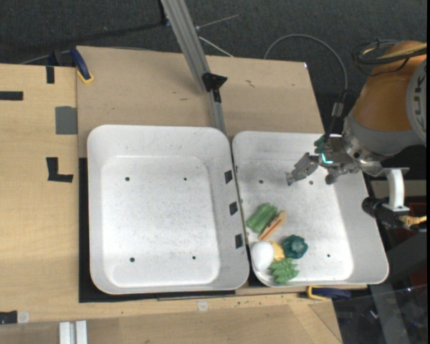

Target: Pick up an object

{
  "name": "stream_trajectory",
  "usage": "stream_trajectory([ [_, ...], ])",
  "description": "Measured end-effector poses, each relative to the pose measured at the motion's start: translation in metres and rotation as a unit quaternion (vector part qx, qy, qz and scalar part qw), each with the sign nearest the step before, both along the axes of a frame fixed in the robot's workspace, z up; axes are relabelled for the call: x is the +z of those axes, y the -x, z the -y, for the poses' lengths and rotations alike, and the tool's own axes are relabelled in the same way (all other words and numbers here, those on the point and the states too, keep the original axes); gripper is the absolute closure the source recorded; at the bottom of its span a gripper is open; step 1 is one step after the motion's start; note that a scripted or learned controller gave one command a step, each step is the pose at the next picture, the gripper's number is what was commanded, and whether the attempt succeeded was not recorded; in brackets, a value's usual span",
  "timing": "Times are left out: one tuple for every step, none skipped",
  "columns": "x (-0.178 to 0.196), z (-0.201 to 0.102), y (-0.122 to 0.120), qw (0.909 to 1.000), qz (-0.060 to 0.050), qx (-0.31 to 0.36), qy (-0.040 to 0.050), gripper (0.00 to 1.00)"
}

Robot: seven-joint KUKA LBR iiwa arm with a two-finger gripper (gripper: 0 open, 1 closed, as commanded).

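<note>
Here you see the gripper (313, 172) spread wide, nothing held, above the right bin (358, 260), away from the toy cluster (275, 241) in it

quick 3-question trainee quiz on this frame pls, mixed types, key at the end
1. True or false: the gripper hangs over the left bin.
2. The objects are clustered in the right bin's A) near corner by the divider, B) far corner, C) centre.
3. What lies just beside the white ball, toward the right?

Key: 1 false, it is over the right bin. 2 A. 3 A dark teal object.
</note>
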State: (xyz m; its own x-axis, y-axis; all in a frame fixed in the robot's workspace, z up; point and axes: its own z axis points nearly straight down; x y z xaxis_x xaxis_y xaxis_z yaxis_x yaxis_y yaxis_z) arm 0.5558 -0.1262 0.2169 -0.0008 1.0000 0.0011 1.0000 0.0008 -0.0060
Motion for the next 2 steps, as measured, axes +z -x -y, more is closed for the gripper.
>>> stream_trajectory([
  [0.002,0.000,-0.001,1.0000,0.002,0.001,0.0004,0.00],
  [-0.042,-0.006,0.001,1.0000,0.000,0.000,0.0005,0.00],
])
